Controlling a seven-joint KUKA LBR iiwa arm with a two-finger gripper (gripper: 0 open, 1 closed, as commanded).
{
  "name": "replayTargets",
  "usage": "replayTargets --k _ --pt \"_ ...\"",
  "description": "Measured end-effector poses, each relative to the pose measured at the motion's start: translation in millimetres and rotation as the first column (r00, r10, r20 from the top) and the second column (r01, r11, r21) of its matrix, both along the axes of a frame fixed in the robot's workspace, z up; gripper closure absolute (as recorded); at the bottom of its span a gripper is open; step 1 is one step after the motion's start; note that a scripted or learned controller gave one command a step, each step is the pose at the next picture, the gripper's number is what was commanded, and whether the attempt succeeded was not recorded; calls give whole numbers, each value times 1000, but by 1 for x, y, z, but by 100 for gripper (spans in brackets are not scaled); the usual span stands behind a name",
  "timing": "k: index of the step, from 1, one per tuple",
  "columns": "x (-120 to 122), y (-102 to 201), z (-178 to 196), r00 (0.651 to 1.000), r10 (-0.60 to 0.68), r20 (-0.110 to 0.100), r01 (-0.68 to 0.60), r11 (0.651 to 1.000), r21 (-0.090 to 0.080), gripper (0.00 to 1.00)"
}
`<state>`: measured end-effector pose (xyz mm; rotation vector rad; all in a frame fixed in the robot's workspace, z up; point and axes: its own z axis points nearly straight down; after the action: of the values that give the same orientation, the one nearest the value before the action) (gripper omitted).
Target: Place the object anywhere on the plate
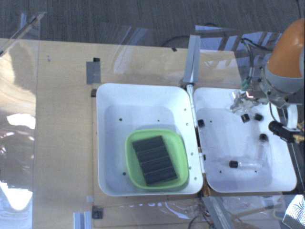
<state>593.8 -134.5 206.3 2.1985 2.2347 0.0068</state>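
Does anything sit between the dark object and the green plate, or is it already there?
Nothing visible stands in the way: the dark ridged object already lies flat on the green plate in the left bin. The tool hangs over the right bin, across the divider.

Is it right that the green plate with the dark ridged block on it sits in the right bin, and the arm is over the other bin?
Not quite. The camera view shows the green plate, with the dark ridged block on it, in the left bin, not the right one. The arm is over the other bin, the right bin.
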Motion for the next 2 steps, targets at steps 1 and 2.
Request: replayTargets --k 1,2 --pt "-12 52 -85 999 53 -3 -53 999 1 100" --pt "-58 119 -10 978 208 -1 -208 978 1 100"
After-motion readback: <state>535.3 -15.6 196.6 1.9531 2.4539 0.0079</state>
